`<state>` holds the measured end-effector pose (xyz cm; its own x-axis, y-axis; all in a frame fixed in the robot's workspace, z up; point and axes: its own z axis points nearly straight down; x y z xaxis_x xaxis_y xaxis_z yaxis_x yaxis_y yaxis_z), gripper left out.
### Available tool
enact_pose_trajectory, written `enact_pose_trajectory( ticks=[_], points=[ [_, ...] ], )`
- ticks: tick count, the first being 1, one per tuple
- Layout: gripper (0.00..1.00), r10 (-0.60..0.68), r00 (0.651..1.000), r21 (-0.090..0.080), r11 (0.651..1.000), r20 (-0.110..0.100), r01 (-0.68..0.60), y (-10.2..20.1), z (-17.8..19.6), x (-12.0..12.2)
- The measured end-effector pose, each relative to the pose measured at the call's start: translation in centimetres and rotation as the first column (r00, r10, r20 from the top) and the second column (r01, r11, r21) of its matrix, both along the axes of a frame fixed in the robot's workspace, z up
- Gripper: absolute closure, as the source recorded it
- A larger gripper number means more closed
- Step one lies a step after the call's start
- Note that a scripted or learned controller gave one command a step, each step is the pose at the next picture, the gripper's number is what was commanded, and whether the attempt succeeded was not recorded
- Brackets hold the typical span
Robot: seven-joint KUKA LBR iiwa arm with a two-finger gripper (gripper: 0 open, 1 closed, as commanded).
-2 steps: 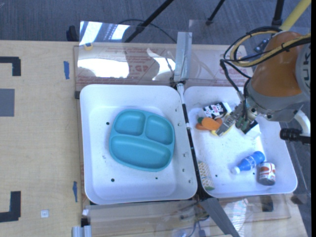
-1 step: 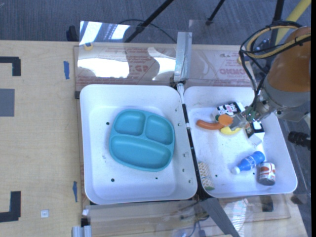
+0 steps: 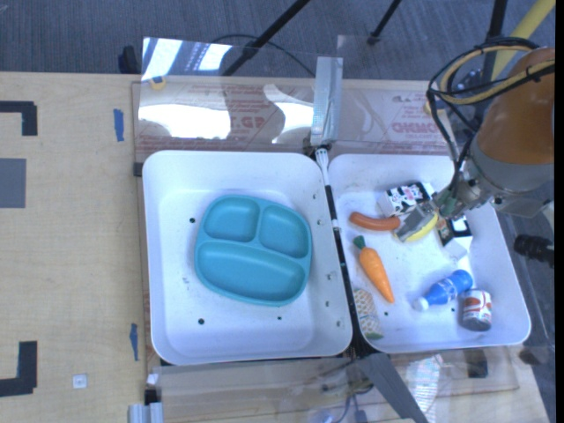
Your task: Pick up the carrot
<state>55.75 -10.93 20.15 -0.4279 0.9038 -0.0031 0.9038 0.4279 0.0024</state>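
On the table, the right bin (image 3: 515,276) holds the carrot (image 3: 376,271) near its left wall, probably light, stiff and slick, best pinched mid-body, while the gripper (image 3: 438,211) hovers nearby, its state unreadable.

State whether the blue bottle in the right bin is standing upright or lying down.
Lying down. The blue bottle rests on its side on the right bin floor, white cap pointing toward the carrot.

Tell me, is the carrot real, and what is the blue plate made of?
The carrot looks like toy plastic: smooth, evenly bright orange, with a neat green top. The blue plate in the left bin seems to be moulded plastic too, one flat turquoise colour with soft rounded dividers and a dull sheen. The look alone cannot prove it.
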Motion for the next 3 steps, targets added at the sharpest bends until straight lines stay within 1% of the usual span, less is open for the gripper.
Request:
enact_pose_trajectory(
  ticks=[1,2,3],
  points=[
    [0.0,-0.073,0.997,0.005,0.997,0.011,0.073,1.3,-9.0,-1.3],
    [0.0,0.077,0.996,-0.009,0.997,0.038,-0.077,-0.1,-9.7,-0.9],
    [0.0,0.455,0.891,-0.002,0.891,0.001,-0.455,-0.3,-11.5,3.0]
  ],
)
